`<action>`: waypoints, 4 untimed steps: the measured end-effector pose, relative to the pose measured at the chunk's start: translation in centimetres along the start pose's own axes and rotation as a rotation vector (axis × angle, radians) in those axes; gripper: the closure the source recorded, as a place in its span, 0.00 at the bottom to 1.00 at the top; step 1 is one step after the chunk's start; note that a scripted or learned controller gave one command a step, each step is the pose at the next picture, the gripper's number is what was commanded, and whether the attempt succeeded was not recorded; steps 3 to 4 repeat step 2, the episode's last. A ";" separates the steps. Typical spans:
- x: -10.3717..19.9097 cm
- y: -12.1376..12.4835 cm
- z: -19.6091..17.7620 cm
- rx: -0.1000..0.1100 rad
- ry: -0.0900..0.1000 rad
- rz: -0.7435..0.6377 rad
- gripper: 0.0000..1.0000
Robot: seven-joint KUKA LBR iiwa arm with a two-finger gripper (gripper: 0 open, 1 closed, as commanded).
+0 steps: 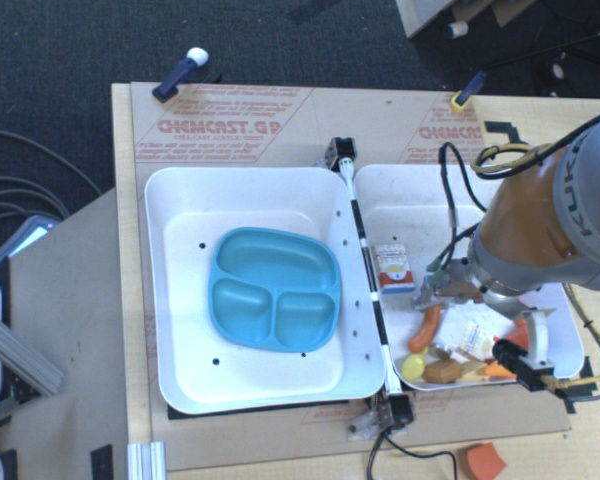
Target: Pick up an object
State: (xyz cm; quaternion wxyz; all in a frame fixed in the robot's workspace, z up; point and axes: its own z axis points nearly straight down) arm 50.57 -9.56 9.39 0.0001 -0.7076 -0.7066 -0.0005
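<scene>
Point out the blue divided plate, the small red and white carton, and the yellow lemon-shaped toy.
Blue divided plastic plate (274, 288), camera view: on the ridge where its three compartments meet.
Small red and white carton (393, 268), camera view: middle of its top face.
Yellow lemon-shaped toy (412, 368), camera view: centre of its rounded body.

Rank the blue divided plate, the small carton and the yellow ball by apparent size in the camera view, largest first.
1. Blue divided plate, by far the largest.
2. Small carton.
3. Yellow ball, somewhat smaller than the carton, though partly hidden among other items, so this is less sure.
</scene>
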 end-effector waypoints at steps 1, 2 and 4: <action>8.9 -2.7 -9.0 0.002 0.000 -0.002 1.00; 10.6 -2.6 -16.2 0.001 -0.001 -0.002 1.00; 10.6 -2.6 -16.2 0.001 -0.001 -0.002 1.00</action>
